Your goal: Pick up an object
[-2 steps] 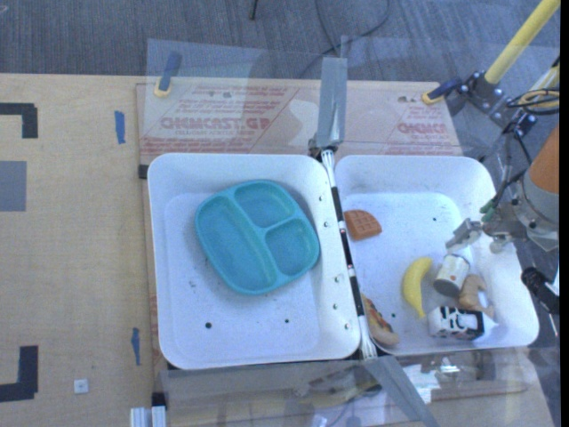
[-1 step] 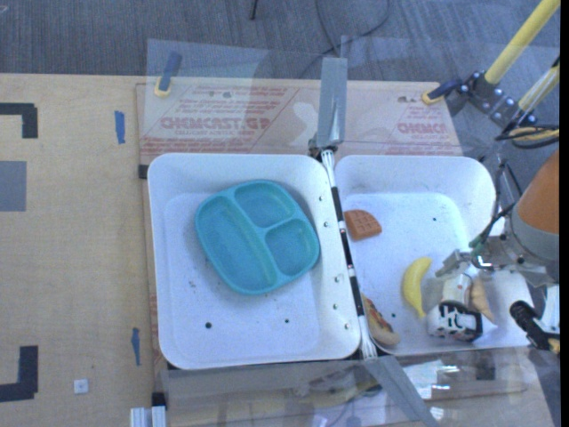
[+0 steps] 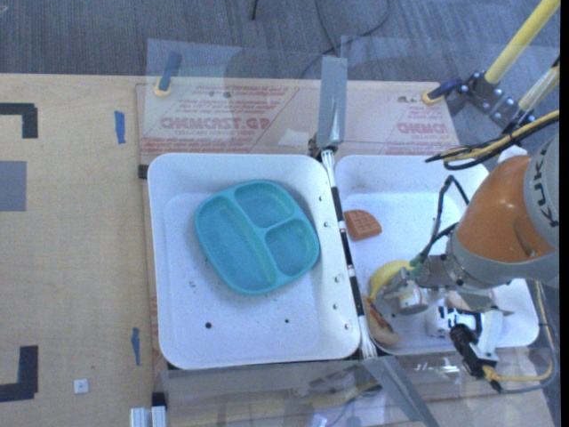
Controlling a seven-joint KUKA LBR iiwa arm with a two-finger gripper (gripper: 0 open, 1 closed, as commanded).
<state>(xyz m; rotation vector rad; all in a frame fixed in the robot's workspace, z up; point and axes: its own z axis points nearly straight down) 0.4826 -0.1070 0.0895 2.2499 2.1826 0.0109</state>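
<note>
Wooden counter point(image 3: 71, 265), two white bins. Gripper point(image 3: 411, 299) low in right bin point(image 3: 418, 205); banana point(image 3: 388, 277) just left of it, curving up-down. Jaws' state: can't tell.

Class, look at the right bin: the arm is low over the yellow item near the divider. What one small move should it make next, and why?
Probably a short drop straight down. The hand sits in the right bin, right beside the banana, which lies near the divider. I cannot see the banana held, so a lift now would likely come up with nothing.
</note>
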